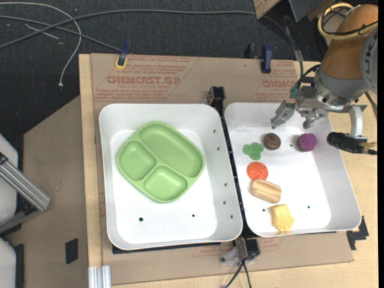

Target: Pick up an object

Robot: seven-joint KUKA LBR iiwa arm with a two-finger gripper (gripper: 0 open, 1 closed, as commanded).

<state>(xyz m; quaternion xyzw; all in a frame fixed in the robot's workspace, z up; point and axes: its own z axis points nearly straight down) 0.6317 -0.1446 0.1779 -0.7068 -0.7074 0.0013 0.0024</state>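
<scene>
My gripper (294, 121) hangs over the far part of the right bin (336, 185), fingers spread open with nothing between them. Just below it sit a brown round piece (272, 141) and a purple piece (307, 141). A green leafy piece (254, 150) lies left of the brown one. Nearer the front, in a column, lie a red-orange round piece (258, 171), a tan bread-like roll (266, 191) and a yellow ridged piece (282, 216).
The left bin (120, 221) holds a green divided plate (159, 161). A black clamp (216, 95) sits between the bins at the back. Blue clips (124, 53) pin the cardboard base. A black connector (345, 141) sticks in from the right.
</scene>
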